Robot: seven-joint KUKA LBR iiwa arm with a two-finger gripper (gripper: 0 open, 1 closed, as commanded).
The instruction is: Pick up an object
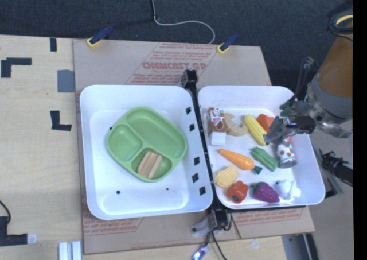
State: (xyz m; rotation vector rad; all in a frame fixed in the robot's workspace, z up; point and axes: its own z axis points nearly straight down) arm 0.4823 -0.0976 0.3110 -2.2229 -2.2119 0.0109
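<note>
My arm [338, 75] enters from the right edge, orange band uppermost, grey wrist [327, 112] below it, angled down and leftward. My gripper [281, 132] sits low at the right side of the scene, dark fingers pointing left and slightly near. Finger separation not resolvable against the clutter beneath; grasp state unconfirmed.

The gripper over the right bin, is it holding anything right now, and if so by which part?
It cannot be told. The gripper hangs over the right bin, close above the corn cob and green vegetable, but no object is visibly between its fingers.
</note>
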